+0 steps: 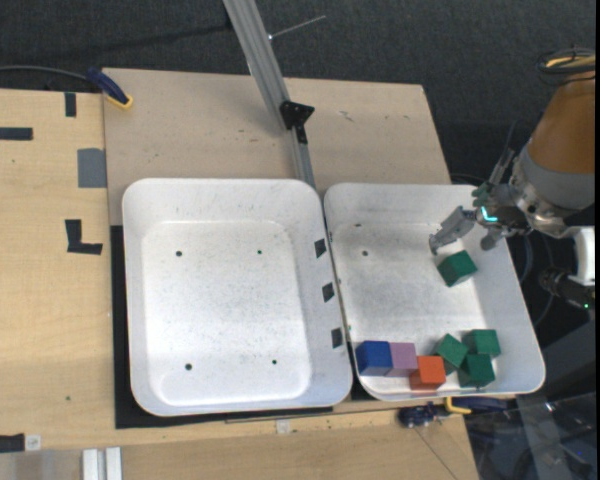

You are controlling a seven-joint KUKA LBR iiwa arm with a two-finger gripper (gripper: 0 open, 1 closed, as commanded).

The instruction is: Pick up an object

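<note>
A green block (457, 267) lies tilted in the upper right part of the right bin (380, 218). My gripper (471, 236) hovers just above and behind it, reaching in from the right. Its fingers stand apart, a grey finger (447, 234) to the block's upper left and the other at the upper right. The gripper is open and the block sits below the fingertips, not between them. Along the bin's front edge lie a blue block (374, 356), a purple block (403, 355), an orange block (430, 371) and three more green blocks (475, 370).
The left bin (140, 268) sits beside the right one. A slanted metal pole (265, 58) runs from the top down to the bins' shared edge. The arm's orange band (565, 133) is at the right.
</note>
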